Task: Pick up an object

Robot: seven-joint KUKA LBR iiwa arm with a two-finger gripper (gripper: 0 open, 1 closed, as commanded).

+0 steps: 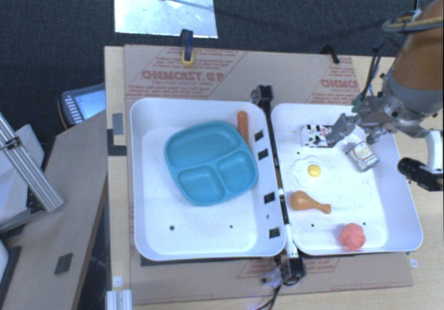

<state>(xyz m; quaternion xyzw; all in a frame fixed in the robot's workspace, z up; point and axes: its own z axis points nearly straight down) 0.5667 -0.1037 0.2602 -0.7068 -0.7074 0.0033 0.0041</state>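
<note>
A pink ball point(352, 235) sits nearest; beyond it, the pincer point(345, 128) overlaps a blurred can point(362, 155); its grip is unclear.

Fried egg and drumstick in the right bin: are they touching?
Apart. The camera view shows a strip of bare white bin floor between the fried egg and the drumstick, which lies just nearer the bin's front edge.

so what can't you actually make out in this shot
- Gripper: blurred in the camera view, so its finger state is unclear.
- Small can: too small to read the label.
- Black-and-white item: partly covered by the gripper, identity unclear.
- Arm: cut off by the right edge.
</note>
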